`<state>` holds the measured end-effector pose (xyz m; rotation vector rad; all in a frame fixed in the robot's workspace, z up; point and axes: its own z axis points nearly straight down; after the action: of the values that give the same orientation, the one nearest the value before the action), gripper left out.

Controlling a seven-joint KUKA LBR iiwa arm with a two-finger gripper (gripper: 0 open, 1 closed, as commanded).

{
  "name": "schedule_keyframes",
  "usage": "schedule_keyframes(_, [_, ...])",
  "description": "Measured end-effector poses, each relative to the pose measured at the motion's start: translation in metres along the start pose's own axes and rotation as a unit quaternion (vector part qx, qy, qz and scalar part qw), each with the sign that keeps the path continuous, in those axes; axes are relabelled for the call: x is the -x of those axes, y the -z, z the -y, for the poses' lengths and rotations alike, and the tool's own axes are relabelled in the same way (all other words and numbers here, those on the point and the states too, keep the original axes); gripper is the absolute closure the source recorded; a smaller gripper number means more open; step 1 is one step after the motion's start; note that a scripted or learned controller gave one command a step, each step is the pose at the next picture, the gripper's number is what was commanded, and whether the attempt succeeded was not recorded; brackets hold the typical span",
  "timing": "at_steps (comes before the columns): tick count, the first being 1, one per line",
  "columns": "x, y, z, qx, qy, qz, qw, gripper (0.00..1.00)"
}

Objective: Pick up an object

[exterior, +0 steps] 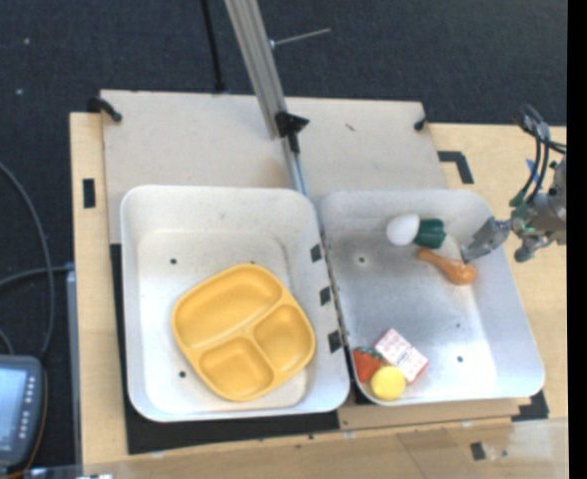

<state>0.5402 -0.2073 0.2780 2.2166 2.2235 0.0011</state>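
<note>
Right bin point(493, 362): orange spoon point(447, 265) just left of fingers point(483, 238), seemingly untouched.

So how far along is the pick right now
Nothing looks picked yet. The gripper sits at the right bin's right edge, near the orange spoon, with nothing visibly held. The spoon, white ball and green cup all lie in the bin. The grasp and lift remain.

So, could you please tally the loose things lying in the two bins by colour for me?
Yellow: 2, the divided tray and a ball
White: 1, an egg-shaped thing
Green: 1, a small piece
Orange: 1, a spoon-like piece
Red: 1, a small piece
Pink and white: 1, a small box
Total: 7
</note>
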Motion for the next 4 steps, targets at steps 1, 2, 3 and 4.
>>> schedule_keyframes(1, [0.0, 0.0, 0.0, 0.0, 0.0, 0.0, 1.0, 0.0])
schedule_keyframes(2, [-0.004, -0.062, 0.002, -0.003, -0.002, 0.0, 1.0, 0.0])
schedule_keyframes(3, [0.007, -0.117, 0.006, -0.003, -0.002, 0.0, 1.0, 0.0])
schedule_keyframes(4, [0.014, -0.178, 0.004, -0.003, -0.002, 0.0, 1.0, 0.0])
